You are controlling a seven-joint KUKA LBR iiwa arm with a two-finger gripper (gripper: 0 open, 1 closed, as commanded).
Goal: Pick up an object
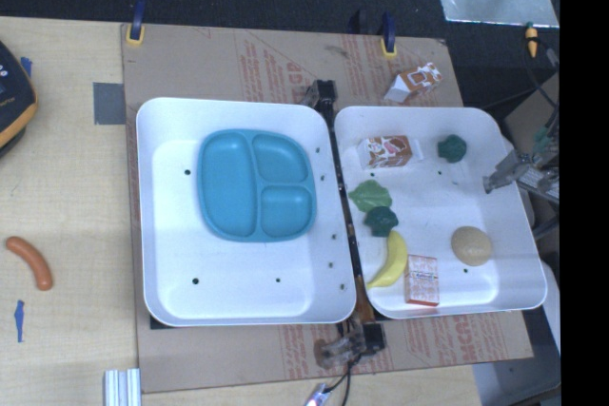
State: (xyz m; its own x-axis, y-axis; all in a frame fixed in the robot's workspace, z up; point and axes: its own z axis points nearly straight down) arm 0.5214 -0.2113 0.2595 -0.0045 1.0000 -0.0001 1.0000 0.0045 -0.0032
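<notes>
Even, bright overhead light; soft, short shadows. Two shallow white plastic bins (pixel 162 204) nearly washed out, mild glare on the left floor. Dark floor at top murky. Overall soft focus, small package print unreadable.

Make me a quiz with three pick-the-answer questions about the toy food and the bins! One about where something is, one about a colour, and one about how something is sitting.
1. Where is the sausage?
A. in the left bin
B. on the bench outside the bins
C. on the blue tray

2. What colour is the divided tray?
A. red
B. yellow
C. blue

3. How does the banana sit?
A. lying flat in the right bin
B. held up in the air
C. standing on the tray

Answers:
1. B, it lies on the wooden bench left of the left bin.
2. C, the tray in the left bin is light blue.
3. A, it rests on the floor of the right bin beside the small carton.
</notes>
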